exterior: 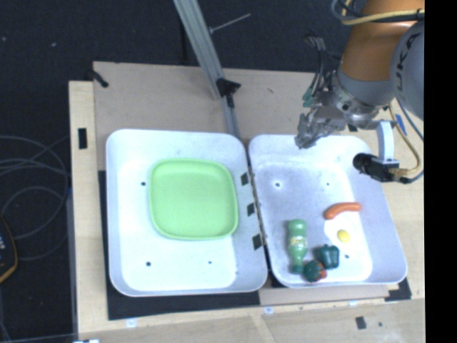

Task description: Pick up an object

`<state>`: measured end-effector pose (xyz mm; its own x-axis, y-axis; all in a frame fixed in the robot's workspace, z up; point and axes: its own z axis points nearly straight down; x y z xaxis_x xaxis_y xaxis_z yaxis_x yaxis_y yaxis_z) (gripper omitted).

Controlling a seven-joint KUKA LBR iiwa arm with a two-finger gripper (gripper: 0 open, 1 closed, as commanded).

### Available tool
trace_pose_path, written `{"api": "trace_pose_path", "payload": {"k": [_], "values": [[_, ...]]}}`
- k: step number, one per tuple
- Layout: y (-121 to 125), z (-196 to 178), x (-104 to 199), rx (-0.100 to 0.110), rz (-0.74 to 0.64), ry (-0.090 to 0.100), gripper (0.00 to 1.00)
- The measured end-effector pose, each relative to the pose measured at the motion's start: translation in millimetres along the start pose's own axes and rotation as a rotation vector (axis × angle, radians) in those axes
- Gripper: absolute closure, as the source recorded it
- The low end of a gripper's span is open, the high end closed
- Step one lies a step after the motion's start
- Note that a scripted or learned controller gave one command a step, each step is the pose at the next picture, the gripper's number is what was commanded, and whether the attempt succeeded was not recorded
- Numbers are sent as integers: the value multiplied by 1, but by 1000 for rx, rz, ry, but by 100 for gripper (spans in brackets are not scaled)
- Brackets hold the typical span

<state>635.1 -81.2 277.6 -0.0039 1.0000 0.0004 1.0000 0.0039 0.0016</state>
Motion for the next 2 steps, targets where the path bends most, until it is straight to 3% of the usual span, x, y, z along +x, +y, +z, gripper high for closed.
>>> {"api": "trace_pose_path", "payload": {"k": [2], "values": [[-24,21,99,1,1,0,100]]}}
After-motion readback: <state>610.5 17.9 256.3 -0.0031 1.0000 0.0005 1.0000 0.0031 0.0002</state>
